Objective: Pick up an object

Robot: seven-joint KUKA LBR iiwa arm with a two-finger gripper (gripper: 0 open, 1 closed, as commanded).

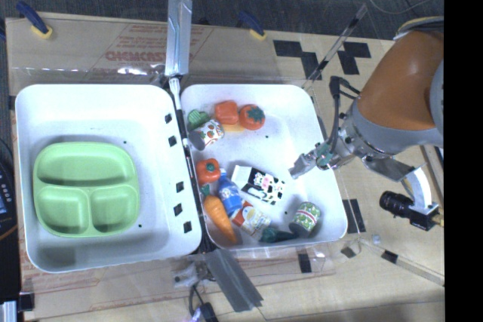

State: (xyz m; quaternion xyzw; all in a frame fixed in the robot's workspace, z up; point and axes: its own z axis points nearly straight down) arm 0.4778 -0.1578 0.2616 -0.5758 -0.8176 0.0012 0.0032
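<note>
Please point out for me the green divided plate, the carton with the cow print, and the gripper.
green divided plate (85,188): camera view, on the ridge between its compartments.
carton with the cow print (263,185): camera view, on its printed top face.
gripper (300,165): camera view, at its fingertips.

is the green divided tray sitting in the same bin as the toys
No, the green divided tray lies alone in the left bin, while the toys, such as the carrot, crowd the right bin.

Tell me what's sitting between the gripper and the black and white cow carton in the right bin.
Nothing: in the camera view, only bare white bin floor separates the gripper from the cow carton.
</note>
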